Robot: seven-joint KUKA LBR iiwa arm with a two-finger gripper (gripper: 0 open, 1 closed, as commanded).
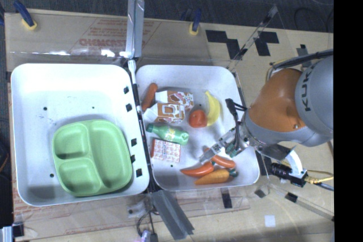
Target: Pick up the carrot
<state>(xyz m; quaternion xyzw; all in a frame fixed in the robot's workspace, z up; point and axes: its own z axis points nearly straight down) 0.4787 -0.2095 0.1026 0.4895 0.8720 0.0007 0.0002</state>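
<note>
Camera view, looking down on the worktop (51, 31) at a slant. Two white bins side by side: left bin (34, 82) with a green divided plate (91, 157) lying in its near half; right bin (227, 79) crowded with toy food. Carrot (216, 177) lying flat along the right bin's near wall, close to the near right corner, pointing roughly left to right. Just above it and touching or nearly so, a red-orange chilli pepper (199, 169) and a small red-orange sausage-like piece (223, 161). Further back: a green bottle (168, 133) on its side, a red tomato (197, 118), a yellow banana (213, 106), a printed carton (172, 106), a hot-dog sausage (149, 96) by the left wall, a small printed card (165, 151) lying flat. Grey arm with orange band (278, 103) reaching in from the right over the bin's right rim. Gripper (218, 149) low over the bin floor, just behind the carrot, nothing seen between its fingers; spread or pressed together, cannot tell.
</note>
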